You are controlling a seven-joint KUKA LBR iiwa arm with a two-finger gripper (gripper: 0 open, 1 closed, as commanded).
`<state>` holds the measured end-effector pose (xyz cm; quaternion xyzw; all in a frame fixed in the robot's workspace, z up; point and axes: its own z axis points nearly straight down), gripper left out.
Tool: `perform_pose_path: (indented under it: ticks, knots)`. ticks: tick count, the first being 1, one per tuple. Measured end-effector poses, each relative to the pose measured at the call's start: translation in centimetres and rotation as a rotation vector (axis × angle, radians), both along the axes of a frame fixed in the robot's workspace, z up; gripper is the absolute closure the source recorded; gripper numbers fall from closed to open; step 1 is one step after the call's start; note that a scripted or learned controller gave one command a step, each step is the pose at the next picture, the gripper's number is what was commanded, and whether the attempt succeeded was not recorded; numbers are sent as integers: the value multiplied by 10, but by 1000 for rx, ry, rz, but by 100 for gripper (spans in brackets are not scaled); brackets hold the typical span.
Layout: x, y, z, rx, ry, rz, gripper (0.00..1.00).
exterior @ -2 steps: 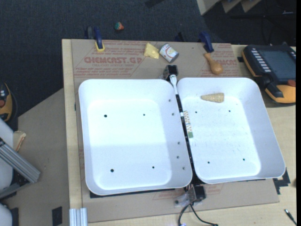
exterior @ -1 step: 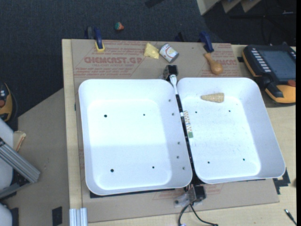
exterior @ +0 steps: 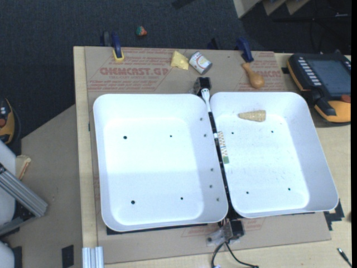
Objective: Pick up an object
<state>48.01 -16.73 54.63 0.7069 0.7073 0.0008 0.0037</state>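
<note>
1. Table (exterior: 89,149): a flat tan board that bears two shallow white bins side by side. Red print along its upper strip reads "CHEMCAST G P"; further red lettering at upper right is too faint to read.
2. Left bin (exterior: 100,166): white, with four small dark dots on its floor.
3. Right bin (exterior: 321,172): white, its floor speckled with fine dark specks and a few dots.
4. Beige object (exterior: 252,115): a pale, elongated, rough-looking piece lying in the upper part of the right bin, apart from the walls. It is the one loose thing inside either bin.
5. Divider strip (exterior: 215,144): a dark bar running between the two bins, with a small label of green and reddish marks at mid-length; its writing is too small to read.
6. Yellow wedge (exterior: 179,61) and a small white box (exterior: 200,62): just beside each other on the table above the bins, near the top centre of the frame.
7. Brown pear-shaped piece (exterior: 254,77): on the table above the right bin.
8. Blue clamps (exterior: 116,44) and (exterior: 243,49): at the table's upper edge.
9. Handheld control pendant (exterior: 326,80): dark with orange trim, at the upper right of the frame.
10. Small coloured ball (exterior: 141,31): on the dark floor above the table.
</note>
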Motion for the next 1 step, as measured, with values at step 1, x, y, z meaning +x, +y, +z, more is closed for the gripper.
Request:
perform_pose_path:
  ticks: [1]
  knots:
    - [1, 0, 11, -3, -6, 1, 100]
